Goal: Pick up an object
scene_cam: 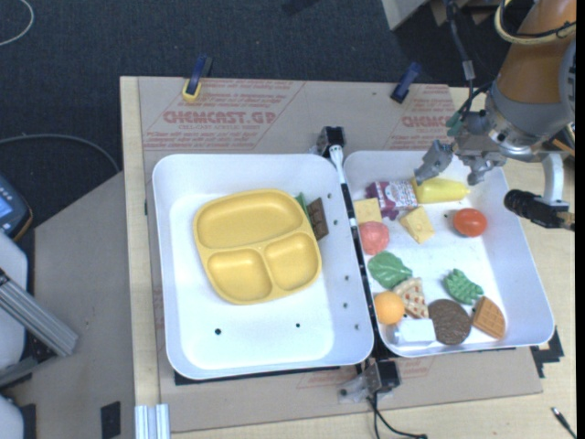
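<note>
Surface (274, 108): two bins. Tool (454, 165) spread open at right bin (535, 286) far end, straddling banana (442, 190), nothing gripped. Advise: centre, descend squarely, close gently.

Grey arm (530, 108) w/ orange band, grey gripper (457, 163), black cable

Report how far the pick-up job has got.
Done: the arm has reached the right bin, and its tool sits right above the yellow toy at the far end. In hand: nothing visibly lifted; the toy looks to lie on the bin floor. Left: grasp it and lift it clear.
</note>
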{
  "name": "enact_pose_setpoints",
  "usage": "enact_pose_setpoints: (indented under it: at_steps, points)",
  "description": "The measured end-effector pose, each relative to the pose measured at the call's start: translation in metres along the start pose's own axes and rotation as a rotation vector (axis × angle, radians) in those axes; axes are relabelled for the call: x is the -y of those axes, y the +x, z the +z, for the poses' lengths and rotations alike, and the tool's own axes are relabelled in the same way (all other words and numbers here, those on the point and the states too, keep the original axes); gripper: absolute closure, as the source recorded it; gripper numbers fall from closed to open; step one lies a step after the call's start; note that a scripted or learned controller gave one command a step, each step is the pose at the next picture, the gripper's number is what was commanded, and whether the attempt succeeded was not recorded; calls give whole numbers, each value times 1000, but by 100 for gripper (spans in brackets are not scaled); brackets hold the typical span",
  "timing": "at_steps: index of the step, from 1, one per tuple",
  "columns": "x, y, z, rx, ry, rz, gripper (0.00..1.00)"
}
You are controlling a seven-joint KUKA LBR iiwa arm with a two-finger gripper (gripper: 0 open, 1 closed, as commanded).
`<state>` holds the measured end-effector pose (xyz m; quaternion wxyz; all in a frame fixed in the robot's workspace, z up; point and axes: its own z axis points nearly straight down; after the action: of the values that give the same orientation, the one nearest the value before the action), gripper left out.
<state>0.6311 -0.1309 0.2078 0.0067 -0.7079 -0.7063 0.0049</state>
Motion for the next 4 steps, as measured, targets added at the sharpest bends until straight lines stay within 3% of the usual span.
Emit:
enact_pose_setpoints:
  at_steps: [1, 2, 3, 4]
  points:
    - [-3, 0, -9, 2, -15, -2, 0]
    - [0, -2, 55, 1, -8, -2, 0]
    - [-6, -10, 109, 1, -14, -1, 0]
    - [-10, -8, 116, -2, -19, -4, 0]
